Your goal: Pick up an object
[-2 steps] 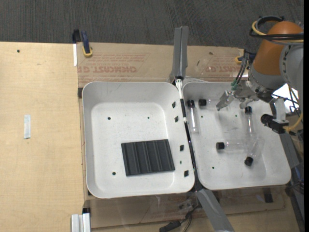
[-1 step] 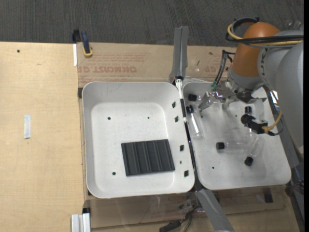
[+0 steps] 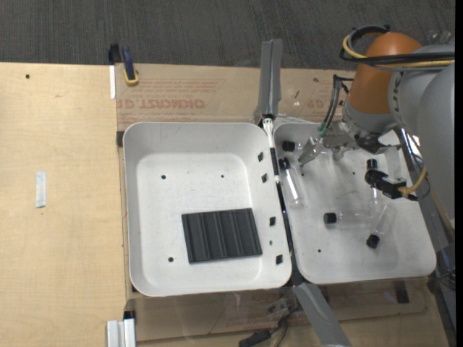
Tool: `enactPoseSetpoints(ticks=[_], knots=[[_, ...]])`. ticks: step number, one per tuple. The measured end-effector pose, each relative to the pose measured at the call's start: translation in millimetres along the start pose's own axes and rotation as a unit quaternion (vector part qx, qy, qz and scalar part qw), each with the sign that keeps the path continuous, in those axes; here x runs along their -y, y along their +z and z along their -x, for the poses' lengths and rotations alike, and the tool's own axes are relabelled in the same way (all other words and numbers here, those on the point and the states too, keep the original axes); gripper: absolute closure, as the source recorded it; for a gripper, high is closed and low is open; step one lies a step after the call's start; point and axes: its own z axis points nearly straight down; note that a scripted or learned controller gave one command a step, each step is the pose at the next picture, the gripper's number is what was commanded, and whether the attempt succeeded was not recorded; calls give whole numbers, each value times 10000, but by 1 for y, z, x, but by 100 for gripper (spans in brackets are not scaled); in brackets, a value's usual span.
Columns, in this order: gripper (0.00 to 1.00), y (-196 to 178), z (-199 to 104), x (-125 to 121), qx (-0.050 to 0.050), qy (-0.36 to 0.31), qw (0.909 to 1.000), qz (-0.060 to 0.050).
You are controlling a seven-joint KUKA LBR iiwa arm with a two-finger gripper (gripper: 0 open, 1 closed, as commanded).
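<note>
Gripper [image 3: 312, 151] low over the back of the right bin [image 3: 362, 270], close to its left wall. Hard to see how wide the gripper is, so cannot tell. Nothing seen held in it.

Nearest thing to grab: a clear tube [image 3: 291, 186] with a black cap, just beside the gripper, a little to the left and toward the front of the bin. Lying flat along the bin's left wall, long way running front to back, cap end closest to the gripper. Probably just a short move forward and left, then down. Gripper best turned to close across the tube's thin side, not along it.

Small black cap [image 3: 330, 218] farther toward the front from the gripper. Second clear tube [image 3: 380, 226] well apart from the gripper, off to the right and front, near the arm.

Black ribbed mat [image 3: 221, 236] far to the left of the gripper, in the left bin [image 3: 145, 143].

Clear tubes pale on the white bin, edges hard to make out. Gripper tips a blur of shiny metal. Arm's orange band [image 3: 376, 78] over the back right corner of the right bin, hiding it.
</note>
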Motion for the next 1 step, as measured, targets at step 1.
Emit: enactPoseSetpoints(ticks=[1], knots=[[100, -7, 1, 3, -10, 7, 10000, -47]])
